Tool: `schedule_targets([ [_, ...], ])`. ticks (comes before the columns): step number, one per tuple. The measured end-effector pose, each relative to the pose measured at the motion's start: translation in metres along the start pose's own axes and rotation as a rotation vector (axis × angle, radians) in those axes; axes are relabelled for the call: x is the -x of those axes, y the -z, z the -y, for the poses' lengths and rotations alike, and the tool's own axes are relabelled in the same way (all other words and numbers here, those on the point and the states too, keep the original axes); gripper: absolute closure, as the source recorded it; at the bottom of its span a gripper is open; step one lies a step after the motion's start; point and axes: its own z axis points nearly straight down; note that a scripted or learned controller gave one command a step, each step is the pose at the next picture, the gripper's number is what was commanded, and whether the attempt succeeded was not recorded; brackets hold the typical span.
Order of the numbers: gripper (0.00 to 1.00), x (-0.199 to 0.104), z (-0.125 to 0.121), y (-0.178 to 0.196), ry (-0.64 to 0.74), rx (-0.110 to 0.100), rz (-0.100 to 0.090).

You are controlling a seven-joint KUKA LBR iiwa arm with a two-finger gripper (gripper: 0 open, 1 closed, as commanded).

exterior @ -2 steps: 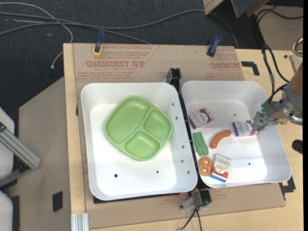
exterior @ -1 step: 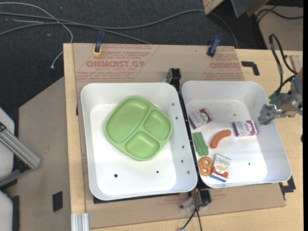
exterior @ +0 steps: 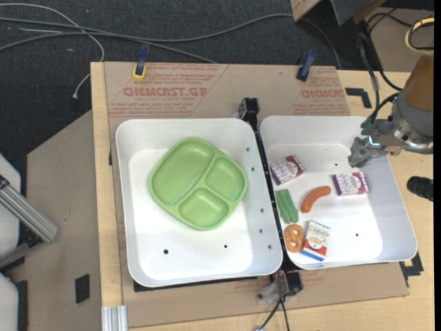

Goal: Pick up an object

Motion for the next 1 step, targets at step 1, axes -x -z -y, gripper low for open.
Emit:
schedule_targets([
  [1, 1.0, -0.0442, -0.0245, -0.0039, 0.0, 0.0, 0.0],
])
